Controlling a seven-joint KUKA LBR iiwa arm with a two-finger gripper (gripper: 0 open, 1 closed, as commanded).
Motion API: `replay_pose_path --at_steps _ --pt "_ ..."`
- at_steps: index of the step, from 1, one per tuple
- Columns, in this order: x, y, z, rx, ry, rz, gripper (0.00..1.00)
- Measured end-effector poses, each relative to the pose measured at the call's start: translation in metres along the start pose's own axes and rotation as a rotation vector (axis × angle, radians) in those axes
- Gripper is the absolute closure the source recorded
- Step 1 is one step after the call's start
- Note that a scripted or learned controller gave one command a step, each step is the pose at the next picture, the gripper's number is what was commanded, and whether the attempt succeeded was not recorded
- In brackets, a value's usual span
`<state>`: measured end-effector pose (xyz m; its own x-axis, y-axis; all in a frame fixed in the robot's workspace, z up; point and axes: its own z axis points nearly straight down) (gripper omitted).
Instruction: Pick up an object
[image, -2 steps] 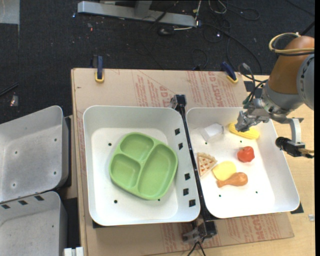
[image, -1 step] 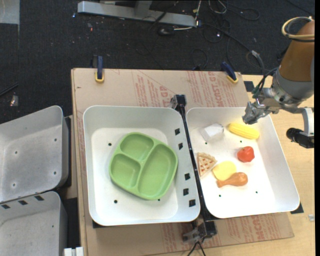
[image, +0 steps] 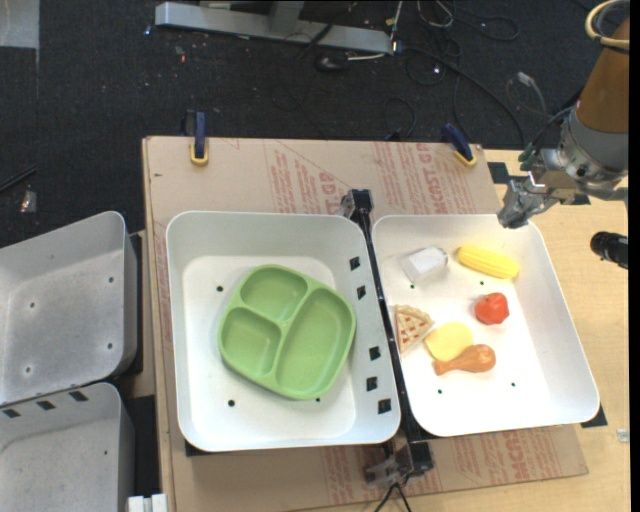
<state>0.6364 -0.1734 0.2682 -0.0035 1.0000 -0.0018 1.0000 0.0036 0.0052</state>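
Observation:
The right bin (image: 560, 390) holds a yellow corn cob (image: 488, 262), a red tomato (image: 491, 309), a white block (image: 425, 264), a waffle-patterned pizza slice (image: 410, 326) and a yellow-orange chicken drumstick (image: 458, 350). My gripper (image: 514, 213) hangs at the bin's far right corner, above its rim and just up and right of the corn cob. Nothing shows between its fingers.
The left bin (image: 195, 400) carries a green divided plate (image: 288, 330). A black divider (image: 375, 310) runs between the bins. Two blue-and-yellow clamps (image: 199, 137) (image: 460, 145) hold the board at the back. White bin lids (image: 60, 300) lie to the left.

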Motion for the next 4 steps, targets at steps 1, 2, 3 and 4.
replay_pose_path --at_steps 1,2,3,4 --pt "0.057 -0.018 0.011 0.007 0.003 -0.002 1.00" --pt "0.103 -0.020 0.014 0.006 0.002 -0.002 1.00" --pt "0.153 -0.030 0.008 0.006 0.003 -0.004 1.00" --pt "0.203 -0.048 0.024 0.009 0.003 -0.004 1.00"
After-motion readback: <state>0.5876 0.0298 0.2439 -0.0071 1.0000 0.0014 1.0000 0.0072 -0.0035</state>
